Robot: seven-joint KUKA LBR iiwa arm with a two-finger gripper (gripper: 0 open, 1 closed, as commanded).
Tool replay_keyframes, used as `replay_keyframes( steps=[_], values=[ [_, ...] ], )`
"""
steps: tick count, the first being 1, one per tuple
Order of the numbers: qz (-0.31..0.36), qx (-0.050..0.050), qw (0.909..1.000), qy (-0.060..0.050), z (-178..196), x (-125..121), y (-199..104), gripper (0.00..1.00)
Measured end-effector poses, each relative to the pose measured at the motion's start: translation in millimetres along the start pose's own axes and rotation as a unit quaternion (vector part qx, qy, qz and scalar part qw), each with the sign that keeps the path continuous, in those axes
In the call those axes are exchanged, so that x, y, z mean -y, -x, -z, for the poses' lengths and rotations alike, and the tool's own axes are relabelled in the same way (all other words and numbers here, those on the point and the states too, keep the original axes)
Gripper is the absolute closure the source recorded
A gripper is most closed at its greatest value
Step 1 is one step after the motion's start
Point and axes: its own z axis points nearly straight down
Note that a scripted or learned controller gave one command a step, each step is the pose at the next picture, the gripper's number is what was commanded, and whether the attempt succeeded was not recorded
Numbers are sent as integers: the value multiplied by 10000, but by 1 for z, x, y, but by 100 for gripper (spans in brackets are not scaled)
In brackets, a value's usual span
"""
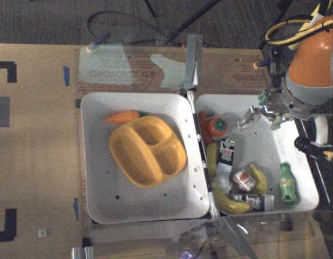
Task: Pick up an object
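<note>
My end effector hangs over the right bin, fingers spread apart as far as I can judge, gripping nothing. The tomato lies just beside it, toward the divider; I should centre above it before descending straight.

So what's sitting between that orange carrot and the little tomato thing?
In the camera view, the yellow tray's upper edge, the white wall where the two bins meet, then a red item beside the tomato, lie beyond the carrot.
</note>
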Motion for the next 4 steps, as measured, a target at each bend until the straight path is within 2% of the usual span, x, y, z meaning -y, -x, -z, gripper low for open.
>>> replay_keyframes(
  steps=[1, 2, 3, 4],
  values=[
    [-717, 10, 9974, 18, -106, 58, 10, 0],
    [75, 23, 9999, 110, -125, 96, 12, 0],
    [-633, 10, 9980, 13, -30, 59, -51, 0],
    [172, 13, 9998, 48, -125, -18, -21, 0]
  ],
)
